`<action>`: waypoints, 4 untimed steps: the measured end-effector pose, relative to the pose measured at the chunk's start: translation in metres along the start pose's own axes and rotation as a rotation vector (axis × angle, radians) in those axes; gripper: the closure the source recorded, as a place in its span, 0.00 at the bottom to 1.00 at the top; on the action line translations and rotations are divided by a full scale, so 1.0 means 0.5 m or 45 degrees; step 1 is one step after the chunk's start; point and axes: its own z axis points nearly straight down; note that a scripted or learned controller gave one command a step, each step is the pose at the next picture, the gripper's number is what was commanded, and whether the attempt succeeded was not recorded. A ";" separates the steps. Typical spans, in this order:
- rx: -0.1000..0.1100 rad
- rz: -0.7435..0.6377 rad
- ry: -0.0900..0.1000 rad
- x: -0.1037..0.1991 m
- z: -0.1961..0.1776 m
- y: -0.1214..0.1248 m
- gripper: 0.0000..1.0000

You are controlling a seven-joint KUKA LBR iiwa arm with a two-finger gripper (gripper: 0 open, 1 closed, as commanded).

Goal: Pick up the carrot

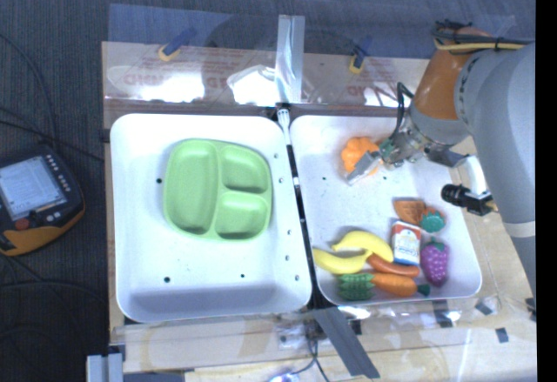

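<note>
The carrot (394, 285) is orange with a green leafy top (354, 286). It lies along the front wall of the right bin (324, 197), just below a yellow banana (350, 251). My gripper (372, 161) is in the back half of the same bin, well away from the carrot. It sits low, right beside a small orange pumpkin-like toy (356, 149), and its tip touches or nearly touches that toy. The grey arm with its orange band (439, 84) comes in from the right.
A red pepper (393, 267), a small carton (406, 243), purple grapes (434, 260) and an orange piece with a green top (416, 213) crowd the right bin's front right. A green divided plate (218, 189) sits in the left bin (139, 267).
</note>
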 end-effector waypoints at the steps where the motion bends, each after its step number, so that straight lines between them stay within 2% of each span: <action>1: 0.001 -0.005 -0.007 -0.001 -0.019 0.003 1.00; 2: 0.004 0.139 0.004 0.049 -0.190 -0.024 1.00; 3: 0.013 0.142 0.006 0.049 -0.182 -0.029 0.00; 4: 0.008 0.084 0.004 0.037 -0.025 0.045 0.00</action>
